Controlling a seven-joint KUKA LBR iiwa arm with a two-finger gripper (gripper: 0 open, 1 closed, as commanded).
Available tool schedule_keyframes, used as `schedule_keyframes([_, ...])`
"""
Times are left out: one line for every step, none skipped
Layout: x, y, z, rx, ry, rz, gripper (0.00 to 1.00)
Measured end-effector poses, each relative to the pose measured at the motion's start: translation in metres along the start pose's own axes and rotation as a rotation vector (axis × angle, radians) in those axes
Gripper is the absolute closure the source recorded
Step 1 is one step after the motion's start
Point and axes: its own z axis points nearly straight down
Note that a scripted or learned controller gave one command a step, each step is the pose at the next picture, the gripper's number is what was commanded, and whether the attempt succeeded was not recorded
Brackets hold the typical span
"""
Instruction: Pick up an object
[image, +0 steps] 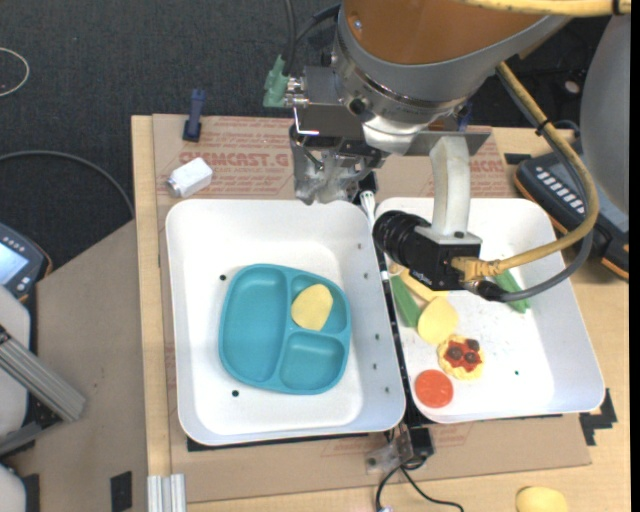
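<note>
Arm big, grey/orange, enters from right, wrist over back edge of bins. Left bin: teal divided plate, smooth plastic, yellow oval piece in its upper-right compartment. Right bin: small toy foods. Tool above left bin's far rim; oval piece lies toward camera from it, slightly left. Tool state: cannot tell, blurred, nothing visibly pinched.

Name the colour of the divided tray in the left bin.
Teal blue tray, seen in the camera view.
</note>
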Motion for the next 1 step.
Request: schedule_keyframes([-0.0009, -0.0037, 0.1052, 0.031, -0.015, 0.003, 1.00])
